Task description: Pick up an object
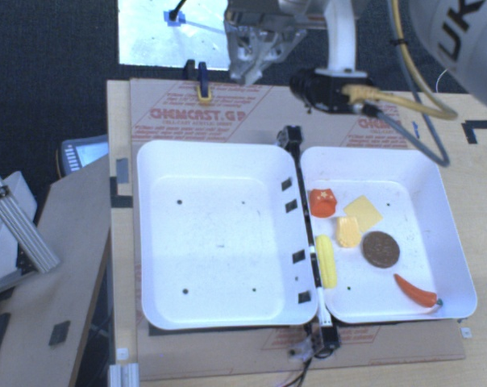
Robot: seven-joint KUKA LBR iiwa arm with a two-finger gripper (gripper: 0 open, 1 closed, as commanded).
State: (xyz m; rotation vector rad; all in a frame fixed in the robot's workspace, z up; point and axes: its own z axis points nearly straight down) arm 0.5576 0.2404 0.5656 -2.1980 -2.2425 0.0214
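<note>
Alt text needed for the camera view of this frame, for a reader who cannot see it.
The arm's tool hangs above the bench's far edge, beyond two white bins side by side. The right bin holds an orange-red piece, a yellow slice, a pale yellow block, a brown disc, a yellow corn-like piece and a red chili.
</note>
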